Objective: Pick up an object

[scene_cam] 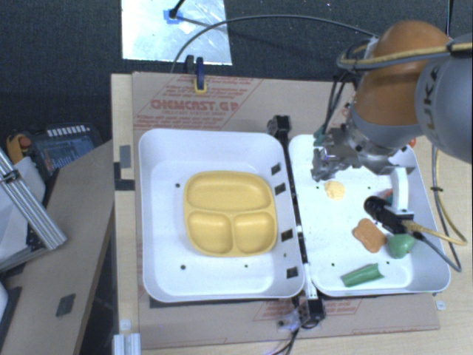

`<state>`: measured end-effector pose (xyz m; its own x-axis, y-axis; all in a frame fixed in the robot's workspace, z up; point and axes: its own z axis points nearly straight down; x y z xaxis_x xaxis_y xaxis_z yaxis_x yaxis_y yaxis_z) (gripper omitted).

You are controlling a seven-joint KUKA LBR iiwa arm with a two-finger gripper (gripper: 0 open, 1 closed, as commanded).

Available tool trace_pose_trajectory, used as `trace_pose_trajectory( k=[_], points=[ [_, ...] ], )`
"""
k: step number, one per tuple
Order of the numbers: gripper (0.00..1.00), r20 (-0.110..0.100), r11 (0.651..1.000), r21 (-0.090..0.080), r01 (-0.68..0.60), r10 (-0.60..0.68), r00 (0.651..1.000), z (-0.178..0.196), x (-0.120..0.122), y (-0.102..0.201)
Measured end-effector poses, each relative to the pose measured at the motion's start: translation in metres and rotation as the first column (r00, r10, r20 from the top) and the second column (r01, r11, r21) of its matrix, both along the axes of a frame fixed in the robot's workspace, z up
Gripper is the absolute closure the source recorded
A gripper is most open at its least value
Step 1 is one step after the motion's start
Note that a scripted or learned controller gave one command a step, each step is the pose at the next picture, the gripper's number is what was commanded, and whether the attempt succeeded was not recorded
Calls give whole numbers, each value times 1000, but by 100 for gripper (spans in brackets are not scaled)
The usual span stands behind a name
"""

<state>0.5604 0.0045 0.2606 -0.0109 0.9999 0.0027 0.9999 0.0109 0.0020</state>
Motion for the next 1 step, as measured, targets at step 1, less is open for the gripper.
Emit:
trace_pose_trajectory(
  k=[1],
  points=[
    [100,-2,1000,0,1,-1,1000,-17,-5,50]
  ],
)
